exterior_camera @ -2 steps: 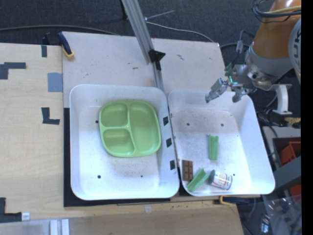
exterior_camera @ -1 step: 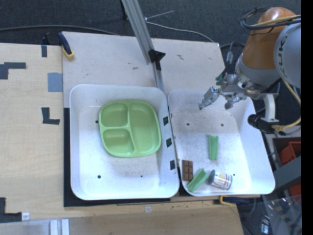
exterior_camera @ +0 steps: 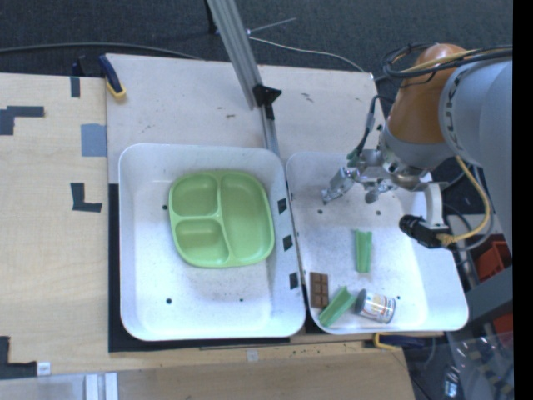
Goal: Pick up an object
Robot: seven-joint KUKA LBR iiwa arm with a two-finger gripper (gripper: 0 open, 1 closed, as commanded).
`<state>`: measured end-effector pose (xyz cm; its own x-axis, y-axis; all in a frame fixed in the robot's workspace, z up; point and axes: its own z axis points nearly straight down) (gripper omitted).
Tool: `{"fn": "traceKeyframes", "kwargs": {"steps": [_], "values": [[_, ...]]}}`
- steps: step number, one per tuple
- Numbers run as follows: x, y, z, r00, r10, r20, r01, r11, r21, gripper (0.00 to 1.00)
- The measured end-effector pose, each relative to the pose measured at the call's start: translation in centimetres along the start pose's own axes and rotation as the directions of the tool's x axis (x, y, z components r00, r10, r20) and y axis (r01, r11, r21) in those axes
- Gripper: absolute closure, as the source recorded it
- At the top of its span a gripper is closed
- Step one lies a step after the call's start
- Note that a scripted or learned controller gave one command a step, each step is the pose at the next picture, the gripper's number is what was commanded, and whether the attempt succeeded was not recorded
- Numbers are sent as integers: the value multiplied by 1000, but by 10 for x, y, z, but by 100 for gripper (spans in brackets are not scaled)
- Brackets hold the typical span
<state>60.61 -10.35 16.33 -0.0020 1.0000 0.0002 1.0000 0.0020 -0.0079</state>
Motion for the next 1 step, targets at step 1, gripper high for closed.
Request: {"fn": "traceKeyframes", "kwargs": {"steps": [1], "values": [[-8, -7, 56, 1000, 1, 1, -1, 1000, 0, 0]]}}
